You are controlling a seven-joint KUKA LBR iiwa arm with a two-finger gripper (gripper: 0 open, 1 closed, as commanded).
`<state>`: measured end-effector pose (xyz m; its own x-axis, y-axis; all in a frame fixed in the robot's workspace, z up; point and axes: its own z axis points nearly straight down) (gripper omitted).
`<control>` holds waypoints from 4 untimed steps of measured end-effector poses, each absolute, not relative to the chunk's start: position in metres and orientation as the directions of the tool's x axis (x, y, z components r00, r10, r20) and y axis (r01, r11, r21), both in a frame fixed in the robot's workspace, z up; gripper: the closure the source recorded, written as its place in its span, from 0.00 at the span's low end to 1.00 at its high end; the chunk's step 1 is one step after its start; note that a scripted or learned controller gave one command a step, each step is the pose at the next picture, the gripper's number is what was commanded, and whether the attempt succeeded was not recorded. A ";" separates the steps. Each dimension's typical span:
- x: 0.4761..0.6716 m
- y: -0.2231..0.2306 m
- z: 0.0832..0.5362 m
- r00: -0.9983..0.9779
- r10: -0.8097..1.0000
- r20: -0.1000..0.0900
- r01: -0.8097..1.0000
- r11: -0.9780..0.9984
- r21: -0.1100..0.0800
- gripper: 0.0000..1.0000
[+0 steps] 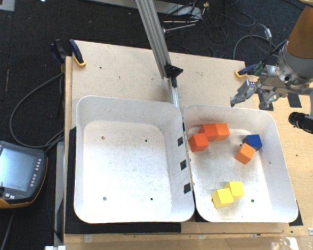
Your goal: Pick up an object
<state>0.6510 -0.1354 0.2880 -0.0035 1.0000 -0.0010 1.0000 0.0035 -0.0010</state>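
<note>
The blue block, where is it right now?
In the camera view, the blue block lies in the right bin, toward its far right side, touching an orange block just in front of it.

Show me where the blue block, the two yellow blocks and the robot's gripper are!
blue block [253, 141], camera view, on its top face.
yellow blocks [228, 194], camera view, where the pair meet.
gripper [253, 96], camera view, midway between its fingertips, above the right bin's far rim.

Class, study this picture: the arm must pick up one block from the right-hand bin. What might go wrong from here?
1. The orange blocks touch, as do the yellow blocks; fingers may catch two or wedge.
2. The blue block abuts another orange block.
3. The gripper hangs above the bin's far rim and may clip it descending.
</note>
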 end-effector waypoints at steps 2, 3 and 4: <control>0.672 -0.142 0.116 -0.004 1.000 -0.004 1.000 0.004 0.022 0.00; 0.662 -0.154 0.111 0.000 1.000 0.004 0.999 0.000 0.035 0.00; 0.608 -0.141 0.175 0.001 1.000 0.000 1.000 -0.001 0.004 0.00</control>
